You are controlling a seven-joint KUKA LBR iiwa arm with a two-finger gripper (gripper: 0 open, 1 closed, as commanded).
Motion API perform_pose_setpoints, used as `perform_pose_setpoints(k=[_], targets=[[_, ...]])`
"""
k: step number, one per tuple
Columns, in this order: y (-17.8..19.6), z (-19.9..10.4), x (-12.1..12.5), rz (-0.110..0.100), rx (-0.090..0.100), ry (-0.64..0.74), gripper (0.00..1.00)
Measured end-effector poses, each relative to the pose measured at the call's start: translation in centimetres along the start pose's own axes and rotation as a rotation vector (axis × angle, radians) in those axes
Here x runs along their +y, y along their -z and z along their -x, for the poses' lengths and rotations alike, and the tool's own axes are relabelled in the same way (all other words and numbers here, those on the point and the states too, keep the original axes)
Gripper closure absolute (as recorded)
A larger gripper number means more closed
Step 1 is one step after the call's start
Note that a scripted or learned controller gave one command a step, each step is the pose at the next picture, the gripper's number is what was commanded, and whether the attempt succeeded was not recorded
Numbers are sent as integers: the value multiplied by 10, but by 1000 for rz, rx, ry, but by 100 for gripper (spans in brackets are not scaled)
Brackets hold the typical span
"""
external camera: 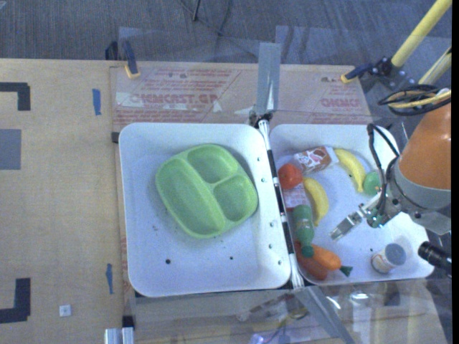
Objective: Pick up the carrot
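Orange carrot (324, 259) with green stem tip, lying at right bin's (409, 264) near-left corner. Tool (348, 225) hovering above-right of it, apart; spread of fingers impossible to tell.

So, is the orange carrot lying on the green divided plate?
No, the orange carrot lies in the right white bin, while the green divided plate sits in the left one.

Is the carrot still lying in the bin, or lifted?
Lying in the bin. The carrot rests on the right bin's floor near its front-left corner, apart from the gripper.
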State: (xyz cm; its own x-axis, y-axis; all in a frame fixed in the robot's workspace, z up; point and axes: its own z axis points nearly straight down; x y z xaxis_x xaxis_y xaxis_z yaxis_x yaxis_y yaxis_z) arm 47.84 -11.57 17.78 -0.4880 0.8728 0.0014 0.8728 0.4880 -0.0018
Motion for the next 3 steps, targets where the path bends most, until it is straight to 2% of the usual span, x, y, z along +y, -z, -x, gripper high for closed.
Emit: perform_pose_setpoints(k=[1, 2, 3], targets=[[-59, 5, -2, 1, 0, 173, 0], [-76, 8, 13, 28, -37, 583, 0], [-76, 9, 13, 29, -39, 583, 0]])
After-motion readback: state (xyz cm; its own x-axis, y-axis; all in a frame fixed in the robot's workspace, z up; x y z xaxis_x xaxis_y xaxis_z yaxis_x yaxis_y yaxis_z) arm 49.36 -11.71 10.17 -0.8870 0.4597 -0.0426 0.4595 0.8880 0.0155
